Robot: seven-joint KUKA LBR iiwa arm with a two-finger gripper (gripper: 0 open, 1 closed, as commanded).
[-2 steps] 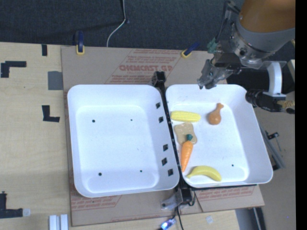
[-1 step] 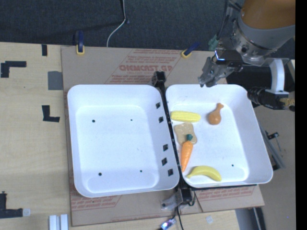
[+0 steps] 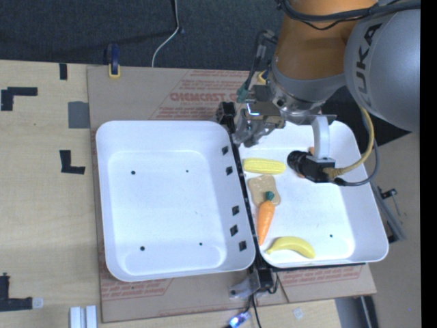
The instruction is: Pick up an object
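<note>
Jaws (image 3: 254, 132) hung at the right bin's (image 3: 355, 251) far-left corner; whether they were open, you couldn't tell. Corn (image 3: 263, 166) lay nearest, just below them, beside the divider. You needed to centre over it before descending.

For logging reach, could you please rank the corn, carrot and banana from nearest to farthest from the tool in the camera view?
Measured from the tool:
1. Corn, just below it.
2. Carrot, mid-bin by the divider.
3. Banana, at the bin's near edge.

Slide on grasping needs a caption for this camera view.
End effector hangs over the right bin, above corn, cracker, carrot and banana.
</note>
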